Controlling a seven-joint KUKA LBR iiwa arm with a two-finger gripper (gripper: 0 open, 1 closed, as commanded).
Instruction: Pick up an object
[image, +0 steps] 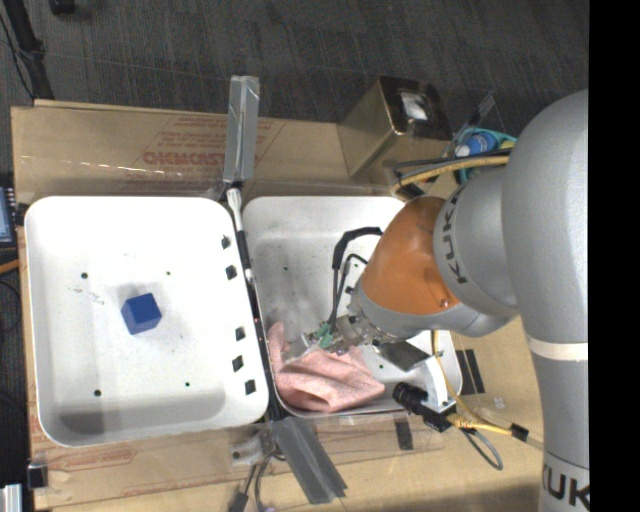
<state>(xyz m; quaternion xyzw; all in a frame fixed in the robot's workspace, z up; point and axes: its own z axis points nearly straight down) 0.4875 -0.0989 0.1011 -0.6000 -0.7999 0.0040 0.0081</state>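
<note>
I see my gripper (335, 340) down on the pink cloth (322, 378); whether it grips, I cannot tell.

Two bins sit side by side on the counter (90, 130). The left bin (60, 300) holds a cube (141, 312) near its centre. In the right bin (290, 230), a folded cloth (320, 380) lies at the 6 o'clock end. The tool (335, 338) hangs just above the cloth's 12 o'clock edge, the arm (480, 260) reaching in from 3 o'clock.
</note>
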